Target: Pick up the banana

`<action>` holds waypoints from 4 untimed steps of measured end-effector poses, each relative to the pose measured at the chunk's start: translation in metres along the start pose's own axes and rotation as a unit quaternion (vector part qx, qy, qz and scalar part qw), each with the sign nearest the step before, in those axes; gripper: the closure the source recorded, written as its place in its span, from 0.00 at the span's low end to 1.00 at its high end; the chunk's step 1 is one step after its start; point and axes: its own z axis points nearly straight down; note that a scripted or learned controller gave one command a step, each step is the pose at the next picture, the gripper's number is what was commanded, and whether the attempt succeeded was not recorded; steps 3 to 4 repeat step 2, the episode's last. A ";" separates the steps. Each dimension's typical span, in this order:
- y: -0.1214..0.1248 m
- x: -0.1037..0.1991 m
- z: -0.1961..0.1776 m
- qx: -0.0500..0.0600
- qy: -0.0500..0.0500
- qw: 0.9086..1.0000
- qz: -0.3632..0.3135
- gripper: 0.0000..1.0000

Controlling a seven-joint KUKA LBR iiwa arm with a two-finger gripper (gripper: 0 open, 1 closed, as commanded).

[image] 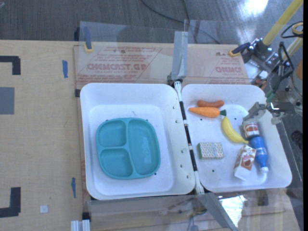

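Jaws' state cannot be told as the gripper (262, 109) hangs at the right bin's (211, 179) far right edge. Left bin (91, 100) carries a teal plate (127, 148). Banana (231, 130) lies mid-bin, beside a can (250, 129); approach should stay clear of the can.

A teal divided plate (128, 147) was seen lying flat in the left bin (91, 97). In the right bin (284, 174), a sausage (211, 103) lay just behind a carrot (206, 112). A sponge (211, 150) was placed near the centre. A small can (250, 129), a blue bottle (260, 151) and a carton (245, 162) were grouped together at the right side.
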 end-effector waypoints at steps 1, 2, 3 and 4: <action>0.063 0.032 0.173 -0.003 -0.001 1.000 0.004 0.00; 0.063 0.030 0.162 -0.005 0.000 1.000 0.007 1.00; 0.063 0.030 0.162 -0.005 0.000 1.000 0.007 1.00; 0.063 0.030 0.162 -0.005 0.000 1.000 0.007 1.00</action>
